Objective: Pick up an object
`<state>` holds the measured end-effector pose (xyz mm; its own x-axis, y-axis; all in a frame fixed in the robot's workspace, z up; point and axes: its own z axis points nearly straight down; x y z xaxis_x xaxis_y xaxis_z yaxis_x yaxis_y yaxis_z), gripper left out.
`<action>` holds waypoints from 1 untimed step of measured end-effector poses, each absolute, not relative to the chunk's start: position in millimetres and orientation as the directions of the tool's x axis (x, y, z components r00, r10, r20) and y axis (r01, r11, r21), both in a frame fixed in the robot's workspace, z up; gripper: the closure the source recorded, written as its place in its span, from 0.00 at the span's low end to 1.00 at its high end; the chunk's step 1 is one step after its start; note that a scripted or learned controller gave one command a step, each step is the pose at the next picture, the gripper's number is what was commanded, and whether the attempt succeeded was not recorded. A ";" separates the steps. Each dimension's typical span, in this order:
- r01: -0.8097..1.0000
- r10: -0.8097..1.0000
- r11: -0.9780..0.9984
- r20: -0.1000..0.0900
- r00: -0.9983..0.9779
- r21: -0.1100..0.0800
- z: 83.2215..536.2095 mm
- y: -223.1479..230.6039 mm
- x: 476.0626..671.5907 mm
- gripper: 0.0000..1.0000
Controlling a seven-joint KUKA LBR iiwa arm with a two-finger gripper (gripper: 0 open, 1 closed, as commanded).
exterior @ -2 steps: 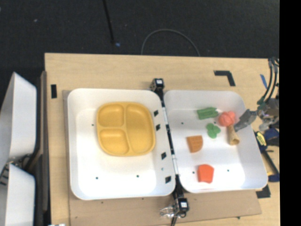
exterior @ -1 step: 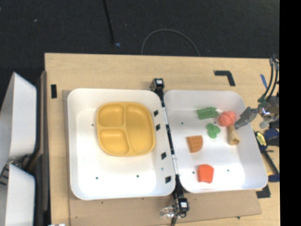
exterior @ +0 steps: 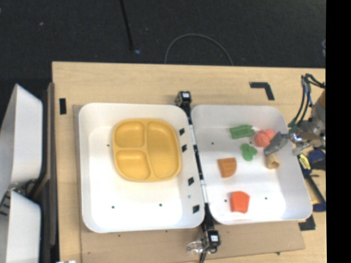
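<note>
At the near edge of the bench point(exterior: 66, 245) we see a small metal clamp point(exterior: 205, 240), at 6 o'clock from the place where the two bins meet. The bench top is of pale wood, and it has some black corner marks on it.

The left bin point(exterior: 93, 201) is white and shallow. In it lies a yellow tray point(exterior: 147, 149) with three compartments; it sits in the far half of the bin.

The right bin point(exterior: 290, 201) holds the small things. Nearest to us is a red block point(exterior: 239, 201). At 11 o'clock from it, a little apart, is an orange block point(exterior: 227, 166). At 1 o'clock from the orange block is a small green piece point(exterior: 248, 152), and farther, at 12 o'clock from this one, a longer green piece point(exterior: 241, 131). A pink ball point(exterior: 264, 137) lies just beside both green pieces, at 3 o'clock from them. A small tan piece point(exterior: 272, 161) lies at 5 o'clock from the ball.

The gripper point(exterior: 278, 142) comes in from 3 o'clock, over the right rim of this bin. Its grey tip is just beside the ball and just above the tan piece. We cannot tell if the jaws are apart or together, and we see nothing held between them.

Beyond the bins is a second clamp point(exterior: 183, 98) at the far end of the seam. Behind the bench the floor point(exterior: 82, 21) is dark, and a thin cable point(exterior: 197, 40) makes a loop on it. At 9 o'clock stand white boxes point(exterior: 24, 136).
</note>
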<state>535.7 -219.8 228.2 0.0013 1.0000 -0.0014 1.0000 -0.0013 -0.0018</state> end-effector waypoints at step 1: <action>1.000 1.000 -0.002 0.000 0.002 -0.003 174.9 -218.3 525.3 0.00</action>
